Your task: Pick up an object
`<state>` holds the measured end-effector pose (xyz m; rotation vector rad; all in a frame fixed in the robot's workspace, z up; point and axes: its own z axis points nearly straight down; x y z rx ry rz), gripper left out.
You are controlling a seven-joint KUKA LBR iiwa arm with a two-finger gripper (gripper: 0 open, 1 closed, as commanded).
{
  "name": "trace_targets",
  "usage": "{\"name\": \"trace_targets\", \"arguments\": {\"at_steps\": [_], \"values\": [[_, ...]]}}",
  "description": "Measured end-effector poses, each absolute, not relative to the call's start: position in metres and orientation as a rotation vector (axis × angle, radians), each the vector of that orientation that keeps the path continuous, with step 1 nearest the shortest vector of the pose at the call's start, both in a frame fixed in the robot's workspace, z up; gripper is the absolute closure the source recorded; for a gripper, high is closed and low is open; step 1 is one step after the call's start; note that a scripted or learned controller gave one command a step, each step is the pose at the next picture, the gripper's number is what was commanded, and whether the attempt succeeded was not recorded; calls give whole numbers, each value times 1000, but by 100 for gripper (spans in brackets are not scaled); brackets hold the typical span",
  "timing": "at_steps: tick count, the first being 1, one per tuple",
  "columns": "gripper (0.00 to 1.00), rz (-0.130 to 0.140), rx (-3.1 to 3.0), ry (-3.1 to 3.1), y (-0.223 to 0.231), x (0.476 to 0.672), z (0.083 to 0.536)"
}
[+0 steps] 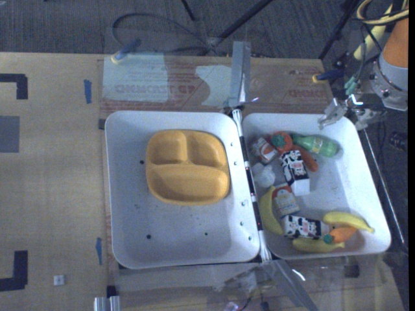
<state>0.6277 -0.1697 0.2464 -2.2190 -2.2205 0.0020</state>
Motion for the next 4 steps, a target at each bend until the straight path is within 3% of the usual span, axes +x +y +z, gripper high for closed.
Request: {"name": "trace_targets", "arguments": {"at_steps": [1, 2, 3, 4], "values": [[0, -14, -2172, -2297, -154, 653, 117], [0, -3, -2234, -2220, -121, 668, 125], [0, -20, -2433, -2003, -113, 605, 91], [100, -38, -2449, -2009, -117, 611, 108]]}}
